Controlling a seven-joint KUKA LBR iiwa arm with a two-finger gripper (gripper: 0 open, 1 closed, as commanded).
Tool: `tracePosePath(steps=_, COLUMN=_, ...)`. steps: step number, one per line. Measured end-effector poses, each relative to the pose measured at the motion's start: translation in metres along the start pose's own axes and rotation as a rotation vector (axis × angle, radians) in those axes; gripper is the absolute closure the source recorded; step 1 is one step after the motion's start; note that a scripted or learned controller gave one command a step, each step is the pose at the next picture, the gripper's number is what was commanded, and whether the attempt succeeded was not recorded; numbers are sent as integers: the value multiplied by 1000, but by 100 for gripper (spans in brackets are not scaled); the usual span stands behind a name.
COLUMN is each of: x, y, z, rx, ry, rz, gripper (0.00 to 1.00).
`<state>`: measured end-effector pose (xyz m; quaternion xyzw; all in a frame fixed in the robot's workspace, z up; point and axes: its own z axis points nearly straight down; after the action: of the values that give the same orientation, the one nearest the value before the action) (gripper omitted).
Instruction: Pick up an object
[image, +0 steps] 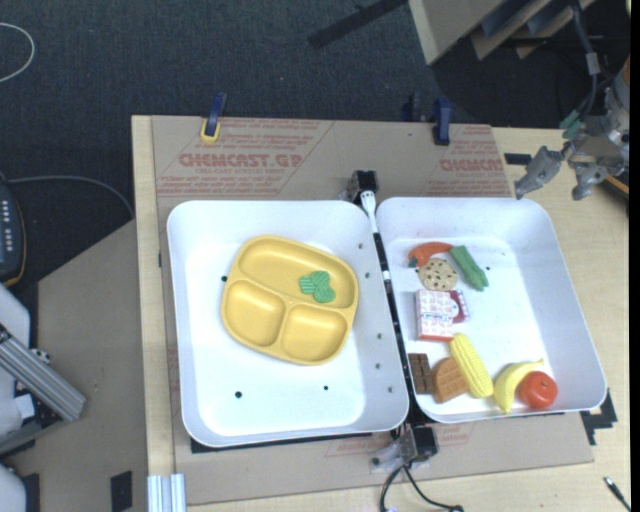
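Nearest you, along the right bin's (585, 345) front edge, you have a red tomato (541, 389) touching a yellow banana (508, 384), then a corn cob (471, 365) lying beside two brown pieces, a chocolate bar (421, 373) and a slice of toast (450, 380). These look like small toy foods, so expect them light, hard and a bit slick; the rounded tomato will likely squirt out of a pinch, while the corn cob offers a long ridged body you can take across its middle. Further back sit a pink-and-white carton (436, 314), a cookie (437, 273), a green pickle (469, 267) and something orange-red behind them. In the left bin (190, 300) a yellow divided tray (285, 300) carries a small green leafy piece (318, 286). Farthest off, your pincer (558, 173) hangs above the worktop (150, 180) beyond the right bin's far corner, fingers spread apart, nothing between them, well clear of every object.
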<state>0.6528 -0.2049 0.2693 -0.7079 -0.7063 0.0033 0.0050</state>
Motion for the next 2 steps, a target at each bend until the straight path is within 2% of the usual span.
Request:
tracePosePath(steps=1, x=0, y=2, z=-8, rx=-13, ry=-3, rz=-3, gripper=0)
tracePosePath(steps=2, x=5, y=-5, z=52, rx=-5, ry=-1, rz=-3, gripper=0)
